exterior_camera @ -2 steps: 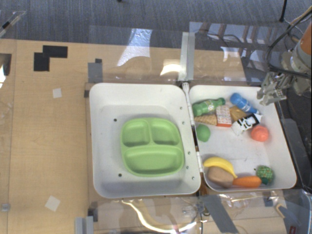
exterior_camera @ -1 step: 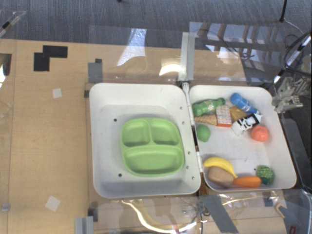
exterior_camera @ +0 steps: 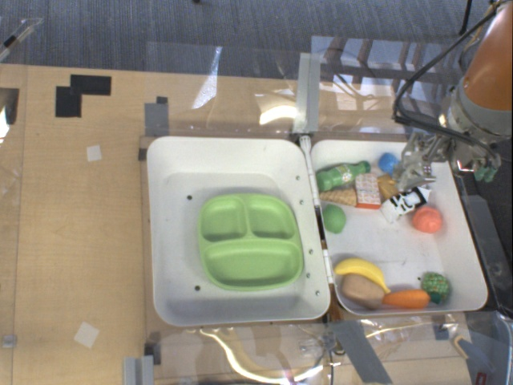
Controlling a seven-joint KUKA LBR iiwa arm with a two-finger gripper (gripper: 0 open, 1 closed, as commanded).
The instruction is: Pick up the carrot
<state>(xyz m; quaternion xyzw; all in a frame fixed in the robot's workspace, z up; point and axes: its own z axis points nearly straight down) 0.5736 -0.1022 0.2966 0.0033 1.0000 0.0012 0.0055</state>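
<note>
The carrot [exterior_camera: 406, 298] is orange and lies flat along the front wall of the right bin [exterior_camera: 469, 251]. It rests between a brown potato [exterior_camera: 362, 293] and a small dark green vegetable [exterior_camera: 435, 285]. My gripper [exterior_camera: 417, 173] hangs over the far part of the same bin, just above a white and black object [exterior_camera: 405, 201]. It is well away from the carrot, toward the back of the bin. Nothing can be seen held in the gripper.
The right bin also holds a banana [exterior_camera: 361, 269], a green bottle [exterior_camera: 343, 173], a blue ball [exterior_camera: 389, 163], a red and white box [exterior_camera: 368, 191], a green lime [exterior_camera: 333, 219] and an orange-red ball [exterior_camera: 427, 220]. A green divided plate [exterior_camera: 250, 241] lies in the left bin [exterior_camera: 172, 175].
</note>
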